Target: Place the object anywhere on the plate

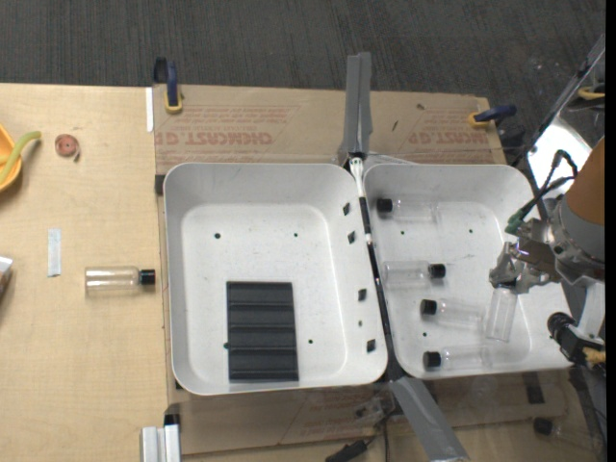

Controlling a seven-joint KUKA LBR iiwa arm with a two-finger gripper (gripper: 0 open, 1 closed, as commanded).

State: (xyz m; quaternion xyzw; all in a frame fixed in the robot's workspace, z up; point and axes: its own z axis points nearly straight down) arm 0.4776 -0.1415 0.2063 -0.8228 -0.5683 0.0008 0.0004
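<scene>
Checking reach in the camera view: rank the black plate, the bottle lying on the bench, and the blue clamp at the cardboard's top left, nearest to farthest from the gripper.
1. Black plate, in the left bin, nearest the gripper.
2. Blue clamp, at the cardboard's top left corner.
3. Bottle, on the bench left of the bins.

The cardboard sheet [289, 128] under the bins bears red print, upside down, reading roughly "CHEMCAST GP".

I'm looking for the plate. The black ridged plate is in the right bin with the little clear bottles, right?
Not quite. The camera view shows the black ridged plate in the left bin, by itself. The little clear bottles with black caps lie in the right bin, where the gripper is.
</scene>
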